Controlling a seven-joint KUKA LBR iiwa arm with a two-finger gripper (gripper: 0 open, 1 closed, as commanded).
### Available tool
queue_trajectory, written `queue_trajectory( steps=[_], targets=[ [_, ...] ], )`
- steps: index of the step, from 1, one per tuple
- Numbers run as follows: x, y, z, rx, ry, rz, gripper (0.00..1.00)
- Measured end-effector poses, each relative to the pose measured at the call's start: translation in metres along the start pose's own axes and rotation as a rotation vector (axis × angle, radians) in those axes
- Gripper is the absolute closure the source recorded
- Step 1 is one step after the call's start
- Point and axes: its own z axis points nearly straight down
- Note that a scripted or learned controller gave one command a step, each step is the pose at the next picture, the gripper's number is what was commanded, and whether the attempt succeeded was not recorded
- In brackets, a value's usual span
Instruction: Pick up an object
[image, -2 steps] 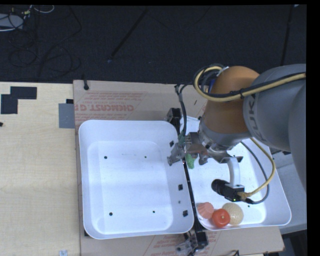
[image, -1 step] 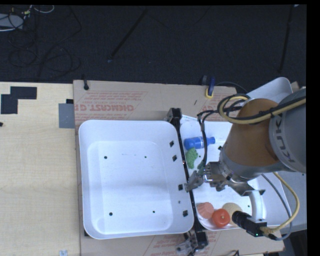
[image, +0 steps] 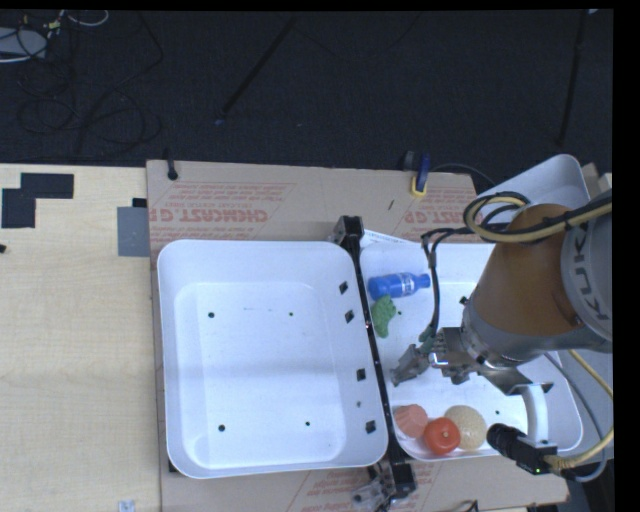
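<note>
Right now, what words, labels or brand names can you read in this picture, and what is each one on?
"KU", the visible start of a brand name, on the arm at right.
Red print on the cardboard sheet behind the bins: upside down, too blurred to read.
Label on the blue bottle: too small to read.

A robotics lab is indicated by a grey arm (image: 545, 290) with an orange band, marked KUKA, mounted at the right edge of a pale wooden bench (image: 70, 340). Two white bins (image: 260, 265) are set side by side on printed cardboard (image: 250, 200) laid over the bench, with small test objects gathered in the right one. Loose cables (image: 60, 30) are seen on dark flooring beyond the bench's far edge, and black tape marks (image: 35, 195) are stuck near its left edge.
</note>
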Motion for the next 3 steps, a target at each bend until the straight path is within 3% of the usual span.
queue_trajectory(
  steps=[1,2,3],
  targets=[
    [0.0007,0.0004,-0.0101,0.001,0.002,0.001,1.00],
    [0.0000,0.0005,-0.0192,0.003,0.003,0.004,1.00],
    [-0.0002,0.0004,-0.0189,0.003,0.003,0.008,0.00]
  ],
)
